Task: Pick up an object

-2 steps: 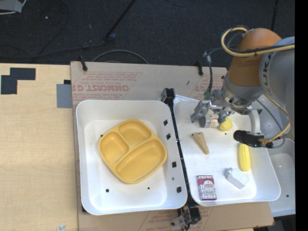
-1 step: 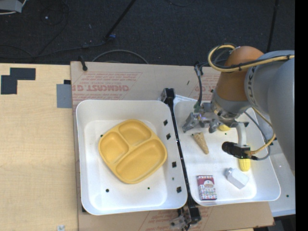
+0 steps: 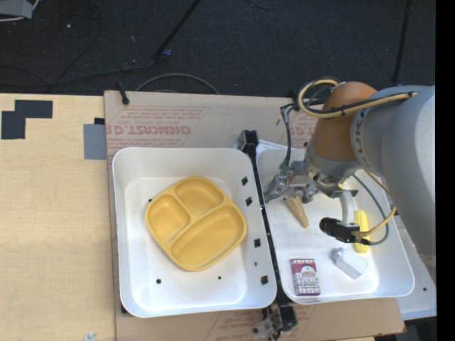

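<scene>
In the right bin [image 3: 398, 283] a tan cone-shaped piece [image 3: 298, 212] lies near the divider, pointing toward the front right. My gripper [image 3: 293, 189] hangs low just over the cone's upper end, close to the bin's left wall. The view does not show whether the cone is touched or gripped. A small red and white box [image 3: 305, 275] lies flat at the front of the same bin. A pale grey block [image 3: 349, 263] rests to the right of that box.
The left bin [image 3: 135, 275] holds a yellow divided plate [image 3: 196, 222]. A black divider rail [image 3: 261, 219] runs between the two bins. The grey arm covers the right side of the right bin. Brown cardboard lies under both bins.
</scene>
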Available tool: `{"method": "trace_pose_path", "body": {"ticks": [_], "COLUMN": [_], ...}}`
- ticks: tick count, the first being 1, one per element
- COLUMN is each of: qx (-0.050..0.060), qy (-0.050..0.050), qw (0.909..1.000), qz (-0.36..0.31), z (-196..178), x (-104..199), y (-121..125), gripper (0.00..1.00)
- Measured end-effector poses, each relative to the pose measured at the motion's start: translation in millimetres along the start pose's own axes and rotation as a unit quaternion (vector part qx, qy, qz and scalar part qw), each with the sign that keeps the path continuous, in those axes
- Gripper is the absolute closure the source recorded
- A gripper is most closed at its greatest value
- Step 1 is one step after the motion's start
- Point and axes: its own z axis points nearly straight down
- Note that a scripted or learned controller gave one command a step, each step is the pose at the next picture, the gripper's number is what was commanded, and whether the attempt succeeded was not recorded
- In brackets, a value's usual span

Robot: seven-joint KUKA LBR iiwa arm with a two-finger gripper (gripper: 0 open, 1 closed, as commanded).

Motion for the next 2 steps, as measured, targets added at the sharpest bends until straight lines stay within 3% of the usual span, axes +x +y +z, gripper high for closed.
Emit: {"method": "trace_pose_path", "body": {"ticks": [1,2], "qx": [-0.001,-0.004], "qy": [0.000,0.000], "qw": [1.0000,1.0000], "qz": [0.002,0.003], "z": [-11.8,-53.9], "x": [-1.1,-3.7], "y": [0.2,0.5], "gripper": [1.00,1.00]}}
